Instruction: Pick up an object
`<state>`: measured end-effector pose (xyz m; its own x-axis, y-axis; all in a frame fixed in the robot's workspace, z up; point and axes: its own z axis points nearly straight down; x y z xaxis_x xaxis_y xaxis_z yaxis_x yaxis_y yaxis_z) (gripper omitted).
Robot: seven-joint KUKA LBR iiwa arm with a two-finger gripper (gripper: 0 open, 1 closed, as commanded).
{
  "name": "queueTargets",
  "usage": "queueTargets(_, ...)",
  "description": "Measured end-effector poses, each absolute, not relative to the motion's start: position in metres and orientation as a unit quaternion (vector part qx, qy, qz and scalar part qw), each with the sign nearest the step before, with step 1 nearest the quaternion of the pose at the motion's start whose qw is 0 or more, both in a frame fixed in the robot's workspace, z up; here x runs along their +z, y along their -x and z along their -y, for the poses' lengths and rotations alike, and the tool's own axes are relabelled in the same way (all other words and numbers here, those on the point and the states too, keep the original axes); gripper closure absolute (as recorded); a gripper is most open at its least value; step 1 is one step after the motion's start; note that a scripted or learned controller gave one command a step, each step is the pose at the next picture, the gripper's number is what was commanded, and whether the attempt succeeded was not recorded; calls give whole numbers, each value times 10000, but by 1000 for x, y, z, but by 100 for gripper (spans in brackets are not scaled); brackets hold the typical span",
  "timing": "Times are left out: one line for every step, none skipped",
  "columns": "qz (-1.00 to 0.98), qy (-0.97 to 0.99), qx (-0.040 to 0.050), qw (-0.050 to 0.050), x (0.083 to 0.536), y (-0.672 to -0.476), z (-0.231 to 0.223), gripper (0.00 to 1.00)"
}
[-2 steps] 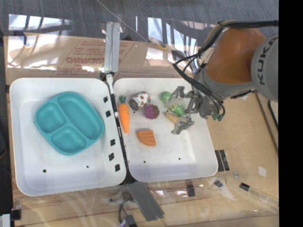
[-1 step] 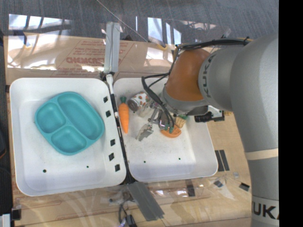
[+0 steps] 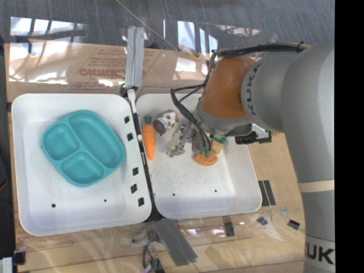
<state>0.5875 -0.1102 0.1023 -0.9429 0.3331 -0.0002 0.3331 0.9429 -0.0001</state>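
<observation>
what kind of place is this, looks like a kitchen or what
Probably a robot lab bench, not a kitchen: a grey arm reaches into two white bins holding a teal divided plate and a toy carrot.

arm point(image 3: 296, 112) cut off at right edge, tool point(image 3: 185, 141) fingers unclear

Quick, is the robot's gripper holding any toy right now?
Gripper: low in the right bin among the toys, beside the carrot; whether it holds anything cannot be told.
</observation>
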Motion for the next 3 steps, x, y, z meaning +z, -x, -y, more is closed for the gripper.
queueTargets(-9874, -1581, 2, -2, 92, -639, 101, 100)
queueTargets(-9901, -1404, -2, 6, 93, -644, 93, 100)
queueTargets(-9932, -1167, -4, 12, 93, -646, 90, 100)
